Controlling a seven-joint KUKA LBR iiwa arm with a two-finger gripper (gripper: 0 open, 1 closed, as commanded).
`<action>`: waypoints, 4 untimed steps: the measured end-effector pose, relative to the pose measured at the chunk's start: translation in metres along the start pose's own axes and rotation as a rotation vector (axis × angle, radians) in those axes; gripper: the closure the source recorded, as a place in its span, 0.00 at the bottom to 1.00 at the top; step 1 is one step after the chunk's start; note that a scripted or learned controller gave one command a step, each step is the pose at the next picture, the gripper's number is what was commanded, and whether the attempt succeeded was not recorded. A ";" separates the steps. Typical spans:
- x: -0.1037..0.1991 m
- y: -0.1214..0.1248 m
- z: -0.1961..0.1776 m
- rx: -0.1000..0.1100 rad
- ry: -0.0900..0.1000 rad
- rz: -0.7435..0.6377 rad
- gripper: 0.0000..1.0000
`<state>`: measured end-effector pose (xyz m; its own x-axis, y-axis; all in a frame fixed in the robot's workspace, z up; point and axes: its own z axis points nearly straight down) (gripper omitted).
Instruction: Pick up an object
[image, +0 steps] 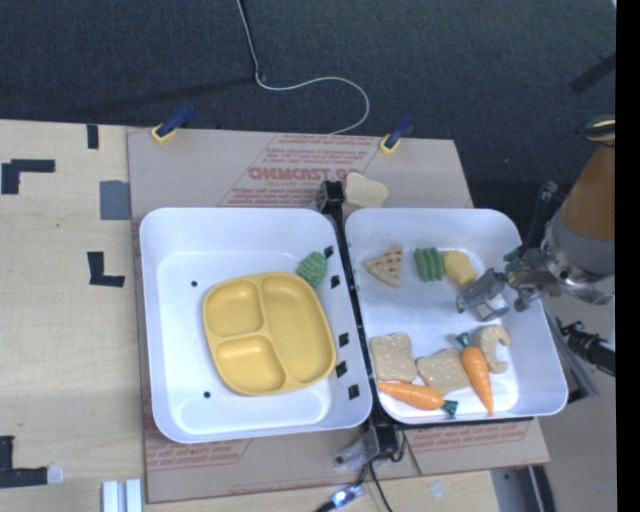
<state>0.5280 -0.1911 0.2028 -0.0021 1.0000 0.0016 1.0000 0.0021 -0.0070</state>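
Gripper (487, 297) sits low over the right bin (530, 235), arm coming in from the right edge with the orange band (597, 195) visible above the wrist. Fingers look parted with nothing between them, so released, no grasp. It hovers in the bare middle of that bin, just above a pale toy piece (494, 340) and the upright carrot (476, 374). Right bin contents: pizza-slice toy (385, 266) upper left, green bean pods (428, 263) beside it, yellow piece (459, 267) just right of those, two cracker-like squares (392, 354) (444, 371) along the lower part, second carrot (411, 395) lying flat at the bottom edge. Left bin (165, 300) holds a yellow divided plate (267, 332) with three compartments, and a small green broccoli-like toy (314, 268) touches the plate's upper right rim. A tan object (366, 190) rests outside the bins, on the cardboard sheet (290, 170) just behind the divider. Two clamps (172, 124) (397, 133) pin the sheet's far edge. White cable (300, 80) loops across the dark floor.
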 end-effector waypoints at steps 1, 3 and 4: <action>-0.008 -0.006 0.055 0.000 0.000 0.002 0.00; -0.005 -0.001 0.114 -0.018 -0.011 0.001 0.00; -0.005 0.001 0.101 -0.025 -0.012 0.000 1.00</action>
<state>0.5283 -0.1956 0.1016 -0.0016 0.9999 -0.0108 0.9998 0.0018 0.0182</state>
